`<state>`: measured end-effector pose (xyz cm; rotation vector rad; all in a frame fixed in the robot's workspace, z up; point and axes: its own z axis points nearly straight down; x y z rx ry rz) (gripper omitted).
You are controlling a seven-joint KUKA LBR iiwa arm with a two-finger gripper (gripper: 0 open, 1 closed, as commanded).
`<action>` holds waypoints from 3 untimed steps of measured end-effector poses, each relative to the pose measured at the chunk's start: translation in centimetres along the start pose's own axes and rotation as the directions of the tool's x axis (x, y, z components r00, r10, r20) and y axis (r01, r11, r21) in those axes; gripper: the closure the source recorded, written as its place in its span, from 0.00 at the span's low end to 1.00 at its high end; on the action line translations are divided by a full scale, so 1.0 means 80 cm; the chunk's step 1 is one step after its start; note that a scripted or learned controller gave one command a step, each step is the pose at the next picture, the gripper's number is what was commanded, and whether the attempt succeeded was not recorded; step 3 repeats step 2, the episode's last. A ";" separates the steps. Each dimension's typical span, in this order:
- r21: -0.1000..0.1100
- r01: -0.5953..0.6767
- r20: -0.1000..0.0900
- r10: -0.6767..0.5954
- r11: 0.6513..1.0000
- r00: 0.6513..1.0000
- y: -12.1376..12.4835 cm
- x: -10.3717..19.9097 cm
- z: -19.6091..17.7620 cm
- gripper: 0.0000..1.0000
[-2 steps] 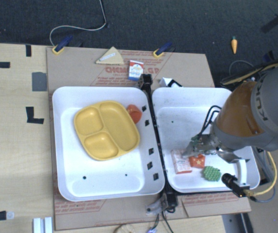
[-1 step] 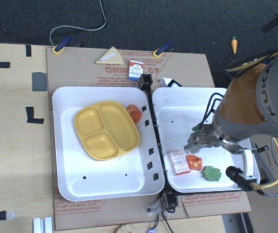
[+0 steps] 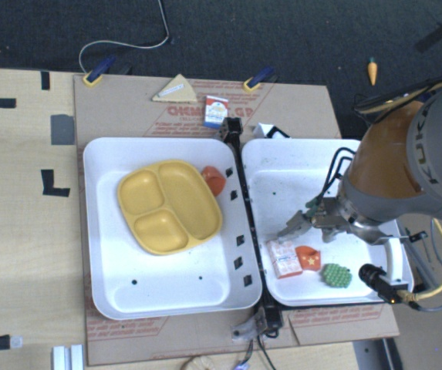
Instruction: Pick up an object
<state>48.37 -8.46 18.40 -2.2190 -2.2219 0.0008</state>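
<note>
Holding a yellow tray [image 3: 170,206], left bin [image 3: 101,230], right bin [image 3: 282,168] with packet [image 3: 285,259], green piece [image 3: 335,275]

Yellow tray [image 3: 170,206]; orange packet [image 3: 308,258]; green scrubber [image 3: 335,275].

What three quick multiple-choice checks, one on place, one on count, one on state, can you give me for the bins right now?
1. Where does the yellow divided plate lie?
A. In the left bin
B. In the right bin
C. On the cardboard outside the bins

2. How many compartments does the plate have?
A. Two
B. Three
C. Five

3. What is the state of the green object?
A. Lifted between the fingers
B. Lying on the floor of the right bin
C. Resting on the plate

Key: 1 A, the plate sits inside the left bin. 2 B, three hollows show. 3 B, it lies in the right bin beside the orange packet, with the gripper above and to the left of it in the view.
</note>
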 end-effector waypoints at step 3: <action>-0.008 0.000 -0.003 0.000 1.000 1.000 0.004 -0.050 0.104 1.00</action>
